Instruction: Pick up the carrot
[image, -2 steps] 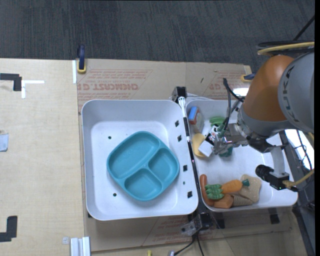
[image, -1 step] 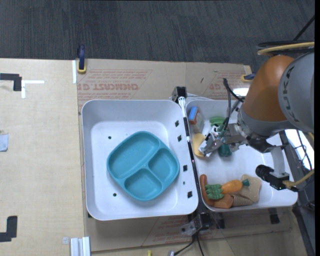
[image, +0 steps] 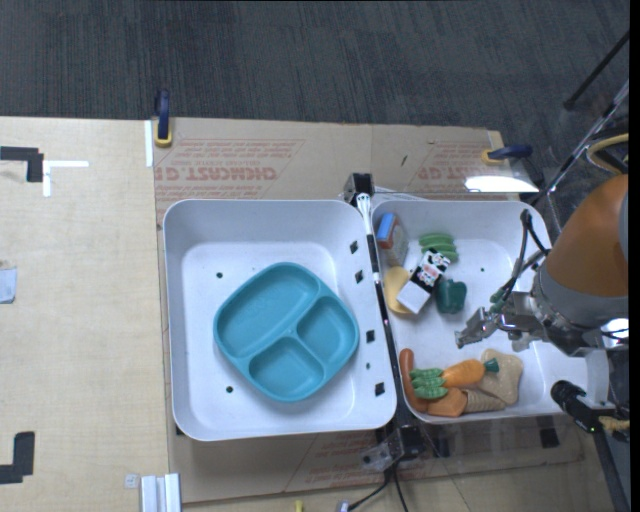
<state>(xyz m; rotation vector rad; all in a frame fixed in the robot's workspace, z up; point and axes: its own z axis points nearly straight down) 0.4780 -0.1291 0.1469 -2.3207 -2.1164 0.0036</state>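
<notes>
Carrot (image: 464, 374) is lying in the right bin (image: 470, 215), near its front edge, green top pointing left, touching a tan bread piece (image: 505, 377) and a sausage (image: 409, 372). Gripper (image: 478, 327) is hovering just above it, holding nothing; opening hard to tell. Risk: with 3 items crowding, fingers are likely catching bread instead or nudging carrot aside.
</notes>
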